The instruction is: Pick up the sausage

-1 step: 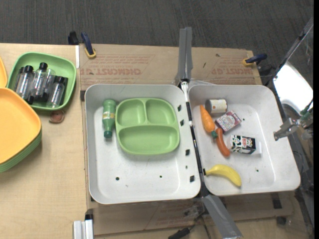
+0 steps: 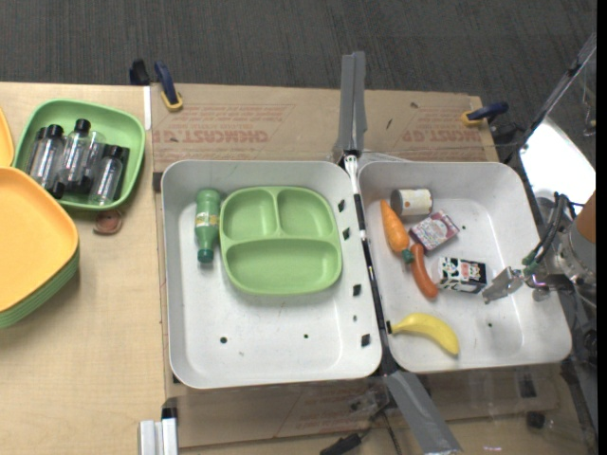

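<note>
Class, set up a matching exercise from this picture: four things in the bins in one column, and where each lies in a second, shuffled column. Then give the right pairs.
Things
1. banana
2. bottle
3. sausage
4. plate

Places
A. left bin, against its left wall
B. right bin, near its front edge
C. middle of the left bin
D. right bin, just below the carrot

Pairs: 1-B, 2-A, 3-D, 4-C

Red sausage (image 2: 423,272) lies slanted in the right bin (image 2: 507,341).
</note>
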Robot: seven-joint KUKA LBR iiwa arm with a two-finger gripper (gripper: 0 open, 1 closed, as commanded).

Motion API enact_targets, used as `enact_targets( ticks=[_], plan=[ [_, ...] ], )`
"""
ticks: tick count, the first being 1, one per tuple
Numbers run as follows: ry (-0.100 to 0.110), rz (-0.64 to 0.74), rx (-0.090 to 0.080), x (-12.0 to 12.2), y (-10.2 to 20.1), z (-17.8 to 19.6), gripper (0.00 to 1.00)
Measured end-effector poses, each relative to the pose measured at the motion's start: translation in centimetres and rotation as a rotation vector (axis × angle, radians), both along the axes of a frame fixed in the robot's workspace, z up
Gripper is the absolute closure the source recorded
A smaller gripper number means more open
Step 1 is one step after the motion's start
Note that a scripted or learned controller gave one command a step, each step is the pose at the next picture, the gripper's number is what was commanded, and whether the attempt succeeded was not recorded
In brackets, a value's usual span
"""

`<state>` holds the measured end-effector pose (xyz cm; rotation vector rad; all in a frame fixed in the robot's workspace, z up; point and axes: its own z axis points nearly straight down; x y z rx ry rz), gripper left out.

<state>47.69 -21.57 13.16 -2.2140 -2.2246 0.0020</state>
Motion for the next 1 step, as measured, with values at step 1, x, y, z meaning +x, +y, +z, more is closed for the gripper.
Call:
enact_targets(
  ticks=[1],
  plan=[
    [0.0, -0.004, -0.001, 0.03, -0.06, 0.85, 1.0]
  ],
)
